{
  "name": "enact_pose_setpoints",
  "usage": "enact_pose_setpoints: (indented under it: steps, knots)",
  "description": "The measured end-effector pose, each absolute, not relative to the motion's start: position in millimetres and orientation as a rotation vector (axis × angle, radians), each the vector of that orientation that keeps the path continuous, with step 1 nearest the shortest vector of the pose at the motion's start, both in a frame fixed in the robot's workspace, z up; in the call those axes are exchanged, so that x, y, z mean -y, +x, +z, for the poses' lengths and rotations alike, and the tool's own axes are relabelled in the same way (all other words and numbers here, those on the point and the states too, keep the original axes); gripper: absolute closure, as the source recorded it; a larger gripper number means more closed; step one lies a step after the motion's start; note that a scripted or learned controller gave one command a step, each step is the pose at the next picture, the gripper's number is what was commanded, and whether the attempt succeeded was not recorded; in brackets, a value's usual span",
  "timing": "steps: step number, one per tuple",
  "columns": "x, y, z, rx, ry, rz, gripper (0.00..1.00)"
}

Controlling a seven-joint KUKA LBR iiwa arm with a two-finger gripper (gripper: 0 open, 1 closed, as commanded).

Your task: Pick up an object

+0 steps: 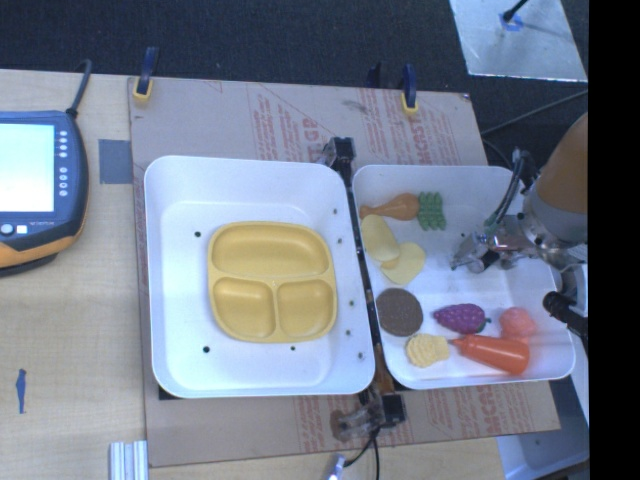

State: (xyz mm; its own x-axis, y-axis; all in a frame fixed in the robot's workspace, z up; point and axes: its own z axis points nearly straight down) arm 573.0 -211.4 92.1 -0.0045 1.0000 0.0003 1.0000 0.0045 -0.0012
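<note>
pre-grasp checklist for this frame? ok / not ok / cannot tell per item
1. Pincer over the right bin: ok.
2. Pincer free of cargo: cannot tell, tip too small and blurred.
3. Targets present: ok; purple piece, orange carrot, brown disc, yellow slices lie in that bin.
4. Room around targets: not ok for the carrot, pink piece crowds it.
5. Yellow tray in the left bin, apart from the pincer: ok.

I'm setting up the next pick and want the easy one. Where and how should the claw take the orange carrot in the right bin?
Grip the carrot across its thick middle, coming straight down. It lies flat, long axis roughly left to right, so close across its narrow width. The pink piece sits close behind, and the bin's front wall is near.
</note>
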Motion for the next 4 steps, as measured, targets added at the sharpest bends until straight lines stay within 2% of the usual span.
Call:
enact_pose_setpoints:
  steps: [1,2,3,4]
  knots:
    - [174,618.1,92,2.224,-2.216,0.0,0.0]
    - [202,624.1,154,2.225,-2.218,0.0,0.0]
    - [185,598.0,105,2.223,-2.216,0.004,0.0]
    - [211,627.5,106,2.226,-2.215,0.001,0.0]
